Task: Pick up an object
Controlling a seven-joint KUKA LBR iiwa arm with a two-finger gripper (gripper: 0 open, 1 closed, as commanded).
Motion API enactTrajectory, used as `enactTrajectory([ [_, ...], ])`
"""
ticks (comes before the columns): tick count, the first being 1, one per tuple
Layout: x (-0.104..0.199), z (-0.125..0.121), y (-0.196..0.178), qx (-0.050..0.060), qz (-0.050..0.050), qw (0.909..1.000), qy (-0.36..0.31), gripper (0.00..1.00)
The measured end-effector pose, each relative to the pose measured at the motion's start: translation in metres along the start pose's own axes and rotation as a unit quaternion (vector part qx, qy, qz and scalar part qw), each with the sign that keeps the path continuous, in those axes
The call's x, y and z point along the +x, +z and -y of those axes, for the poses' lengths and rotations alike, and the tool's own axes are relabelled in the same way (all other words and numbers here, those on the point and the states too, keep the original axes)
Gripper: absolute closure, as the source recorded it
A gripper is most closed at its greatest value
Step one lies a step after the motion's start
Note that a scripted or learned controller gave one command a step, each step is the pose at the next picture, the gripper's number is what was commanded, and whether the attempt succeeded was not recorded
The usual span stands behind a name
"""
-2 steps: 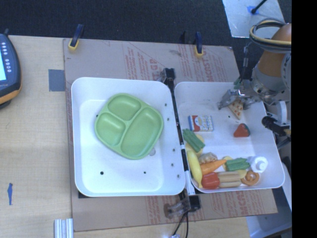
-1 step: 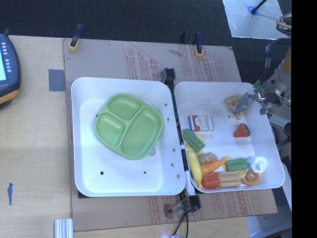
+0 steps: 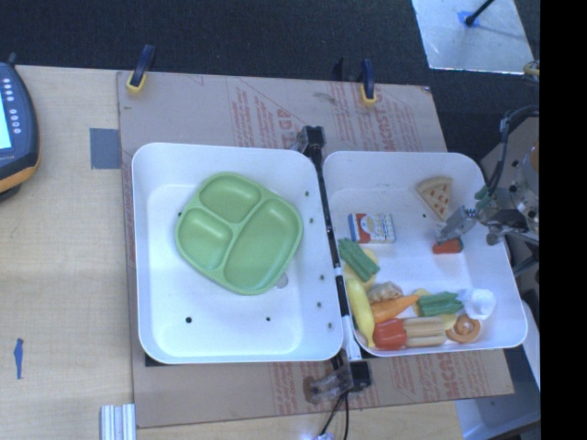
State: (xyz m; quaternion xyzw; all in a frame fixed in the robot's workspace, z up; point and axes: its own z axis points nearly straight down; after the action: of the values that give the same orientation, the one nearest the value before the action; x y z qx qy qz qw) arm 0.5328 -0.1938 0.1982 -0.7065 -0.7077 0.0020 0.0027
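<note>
At the right bin's (image 3: pixel 415 165) right edge we see the gripper (image 3: pixel 463 220) hovering just above a small red toy (image 3: pixel 448 245); we cannot tell its state; we judge it may nudge the piece away, or catch the pizza slice (image 3: pixel 436 195) just beyond.

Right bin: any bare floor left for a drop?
Right bin: bare along the far wall, left of the pizza slice and above the milk carton. Near edge is crowded: banana, carrot, donut. Claw hangs over the red piece.
</note>
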Motion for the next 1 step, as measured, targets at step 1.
enactTrajectory([
  [1,-0.0142,0.0257,0.0958,0.003,-0.001,1.0,0.0,0.0],
])
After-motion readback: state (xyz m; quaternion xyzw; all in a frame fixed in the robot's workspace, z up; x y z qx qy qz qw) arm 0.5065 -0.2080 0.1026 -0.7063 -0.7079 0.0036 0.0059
